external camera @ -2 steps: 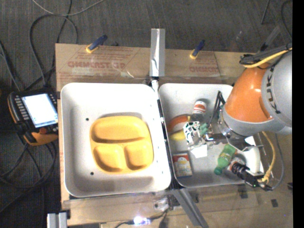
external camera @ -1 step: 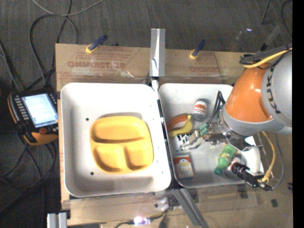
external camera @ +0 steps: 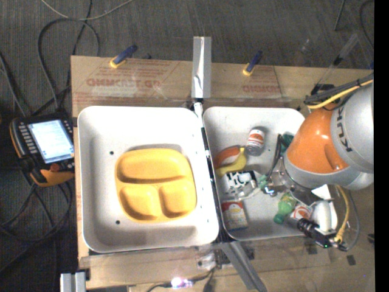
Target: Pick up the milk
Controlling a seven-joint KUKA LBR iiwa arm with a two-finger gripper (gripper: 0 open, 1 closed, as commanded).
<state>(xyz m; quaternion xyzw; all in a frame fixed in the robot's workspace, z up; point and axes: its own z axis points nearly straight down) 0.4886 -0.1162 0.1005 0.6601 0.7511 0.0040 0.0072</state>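
A small white carton with black patches (external camera: 239, 180), apparently the milk, lies in the right bin (external camera: 267, 115) near its left wall, just below a banana (external camera: 236, 162). My gripper (external camera: 266, 185) hangs under the orange-banded wrist (external camera: 316, 145), low in the bin and close to the carton's right side. The wrist hides most of the gripper, and I cannot tell whether it touches the carton.
In the right bin lie a red-labelled can (external camera: 256, 139), an orange-red item (external camera: 226, 154) under the banana, a small red-and-white box (external camera: 234, 215), a green bottle (external camera: 283, 209) and a white-and-red pack (external camera: 302, 212). The left bin (external camera: 97, 132) holds a yellow compartment tray (external camera: 157, 184).
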